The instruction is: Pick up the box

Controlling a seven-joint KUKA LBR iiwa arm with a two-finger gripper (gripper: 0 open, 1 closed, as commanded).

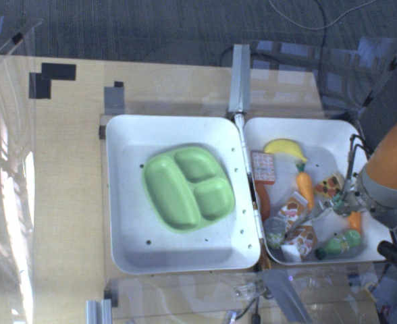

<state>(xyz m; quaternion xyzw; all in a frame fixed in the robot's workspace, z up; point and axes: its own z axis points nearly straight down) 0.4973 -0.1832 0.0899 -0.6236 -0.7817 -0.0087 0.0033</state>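
While you look down through the camera view, you see two white bins side by side: the left bin (pixel 121 248) carries a green divided plate (pixel 188 187), and the right bin (pixel 320 128) is crowded with small items. Your arm (pixel 393 164), with its orange band, comes in from the right edge above that right bin, and the gripper (pixel 339 201) reaches down among the clutter near the bin's right side. You cannot tell how the jaws stand, because the fingertips blur into the items around them, and nothing shows plainly between them.

The box (pixel 263 167), a small red and white carton, lies flat at the right bin's left wall, well apart from the gripper. Just beside it you have a yellow banana (pixel 285 149) toward the back and an orange carrot (pixel 304 186) to its right. More printed packets (pixel 298 231) and a green toy (pixel 340 246) sit along the front of that bin.
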